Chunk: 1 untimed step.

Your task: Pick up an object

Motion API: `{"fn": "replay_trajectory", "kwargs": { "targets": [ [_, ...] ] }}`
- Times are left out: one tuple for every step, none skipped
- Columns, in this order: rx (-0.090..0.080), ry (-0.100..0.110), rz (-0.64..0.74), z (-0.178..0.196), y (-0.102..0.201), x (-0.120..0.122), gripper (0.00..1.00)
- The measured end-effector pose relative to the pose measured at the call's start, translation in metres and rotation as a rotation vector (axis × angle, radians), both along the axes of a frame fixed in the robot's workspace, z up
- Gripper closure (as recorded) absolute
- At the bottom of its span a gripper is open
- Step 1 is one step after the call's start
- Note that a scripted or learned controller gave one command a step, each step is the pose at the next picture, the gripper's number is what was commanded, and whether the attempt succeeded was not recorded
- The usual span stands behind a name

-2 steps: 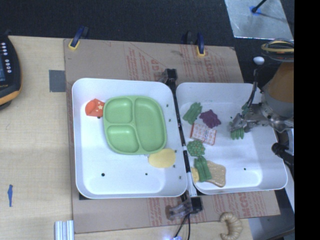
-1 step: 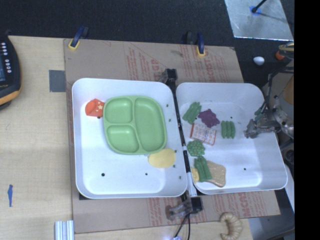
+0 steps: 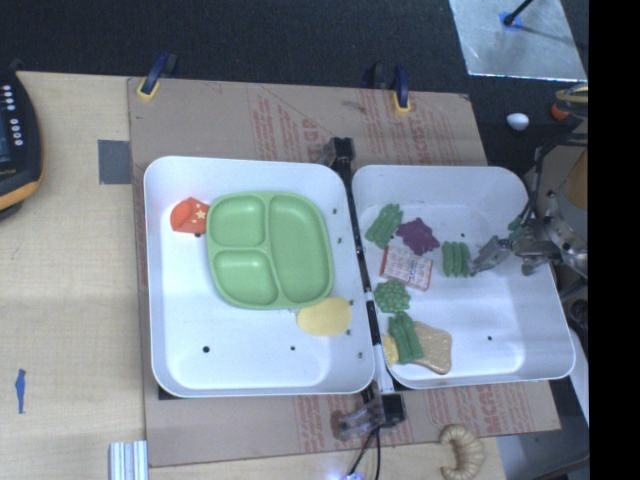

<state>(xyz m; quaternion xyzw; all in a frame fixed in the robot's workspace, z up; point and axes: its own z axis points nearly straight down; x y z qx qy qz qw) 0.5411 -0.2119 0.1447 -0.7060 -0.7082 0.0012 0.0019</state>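
Over the right-hand shallow white bin (image 3: 500, 353), near its right wall, the grey two-finger gripper (image 3: 490, 255) hangs low with its tip pointing toward the view's left; nothing can be seen between its tips, and whether they are spread or pressed together cannot be told at this size. Just beside it on the left lies the nearest candidate, a small dark-green ridged toy vegetable (image 3: 455, 258), its long axis running up and down the view, so roughly across the gripper's line of reach. Beyond that sit a purple leafy toy (image 3: 417, 234), a red-and-white printed packet (image 3: 407, 267), another green pod-like piece (image 3: 384, 224), a green knobbly cluster (image 3: 391, 295) and a tan bread-shaped slice (image 3: 428, 346). Well apart, the left-hand white bin (image 3: 250, 368) bears a light-green divided plate (image 3: 270, 250), a red toy (image 3: 189, 215) and a yellow oval piece (image 3: 324, 316).
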Motion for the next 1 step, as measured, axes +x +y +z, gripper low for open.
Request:
{"fn": "replay_trajectory", "kwargs": {
  "targets": [
    [-0.002,-0.005,0.004,-0.0555,0.0012,0.0835,0.0]
  ]
}}
